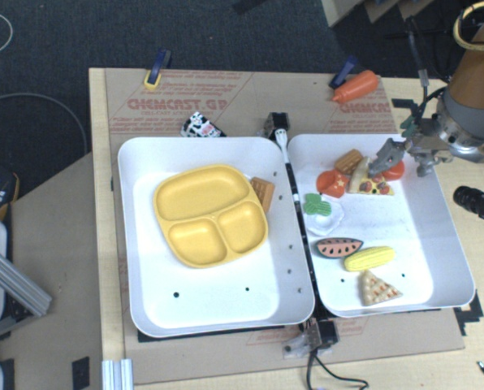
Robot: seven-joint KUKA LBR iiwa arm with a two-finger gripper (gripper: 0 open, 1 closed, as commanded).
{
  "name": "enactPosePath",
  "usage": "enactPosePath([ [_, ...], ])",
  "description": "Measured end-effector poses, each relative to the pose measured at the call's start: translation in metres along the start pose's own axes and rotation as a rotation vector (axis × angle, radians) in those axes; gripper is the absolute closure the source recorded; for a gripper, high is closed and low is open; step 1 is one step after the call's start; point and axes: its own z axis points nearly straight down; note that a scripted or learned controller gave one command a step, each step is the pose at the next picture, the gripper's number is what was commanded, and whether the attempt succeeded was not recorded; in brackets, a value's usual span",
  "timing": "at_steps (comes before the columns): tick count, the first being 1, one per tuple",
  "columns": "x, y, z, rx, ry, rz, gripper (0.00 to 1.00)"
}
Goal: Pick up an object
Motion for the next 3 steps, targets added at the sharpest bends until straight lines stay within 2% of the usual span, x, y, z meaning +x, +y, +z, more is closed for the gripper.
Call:
enactPosePath([
  [1, 0.003, -0.001, 0.064, 0.009, 0.002, 0.000, 0.00],
  [2, -0.005, 0.002, 0.122, 0.008, 0.002, 0.001, 0.00],
  [3, -0.004, 0.002, 0.140, 0.005, 0.001, 0.000, 0.00],
])
